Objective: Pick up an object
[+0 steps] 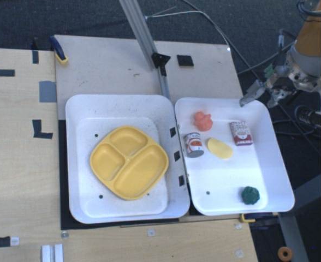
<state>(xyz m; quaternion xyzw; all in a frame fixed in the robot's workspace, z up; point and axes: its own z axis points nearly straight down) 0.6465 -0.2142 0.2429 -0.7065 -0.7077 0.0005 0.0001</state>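
Observation:
The right bin (pixel 269 162) holds several small objects. An orange-red lump (pixel 203 120) lies near its back left, with a small red-and-white can (pixel 193 144) and a yellow oval piece (pixel 219 148) just in front of it. A red-and-white box (pixel 241 133) lies to the right of those. A dark green ball (pixel 250 195) sits near the front right corner. My gripper (pixel 261 93) hangs above the back right corner of this bin, well apart from every object, with nothing seen in it.
The left bin (pixel 76 146) carries a yellow divided plate (pixel 129 161). A slanted metal post (pixel 141 26) rises behind the gap between the bins. Cables trail across the dark floor at the upper right, near the arm.

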